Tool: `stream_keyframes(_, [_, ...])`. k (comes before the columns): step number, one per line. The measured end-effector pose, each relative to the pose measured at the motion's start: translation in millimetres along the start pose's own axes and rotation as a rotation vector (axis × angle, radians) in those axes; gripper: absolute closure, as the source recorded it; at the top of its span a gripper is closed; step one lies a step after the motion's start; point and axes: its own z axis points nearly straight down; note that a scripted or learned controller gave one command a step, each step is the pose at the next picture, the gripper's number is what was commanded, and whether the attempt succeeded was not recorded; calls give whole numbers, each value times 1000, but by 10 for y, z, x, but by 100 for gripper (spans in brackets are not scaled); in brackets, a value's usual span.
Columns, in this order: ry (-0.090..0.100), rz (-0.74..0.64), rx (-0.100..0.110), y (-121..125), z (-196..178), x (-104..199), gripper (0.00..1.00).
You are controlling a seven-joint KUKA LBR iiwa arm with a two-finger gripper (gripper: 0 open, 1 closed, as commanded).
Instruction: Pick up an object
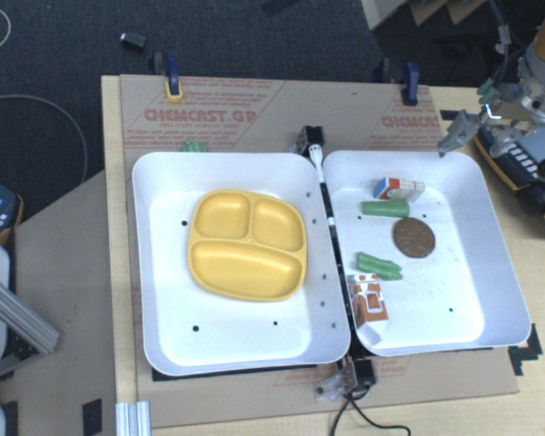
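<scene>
The robot's hand [463, 134] hovers over the right bin's [490, 271] far right corner, touching nothing; its opening cannot be told. Inside lie a brown disc [414, 239], green pieces and small cartons.

A: What lies in the right bin [490, 271]?
B: Five small things. Near its upper middle, a red, white and blue packet [397, 188]; just below it, a green cylinder [385, 209] lying flat.
A: And lower down?
B: A brown disc [414, 239] at centre, a green pod [380, 265] to its lower left, and an orange-and-white packet [370, 299] by the bin's lower left edge.
</scene>
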Motion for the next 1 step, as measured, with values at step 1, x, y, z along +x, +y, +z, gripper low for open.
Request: stream_keyframes(1, [-2, -1, -4, 8, -114, -1, 100])
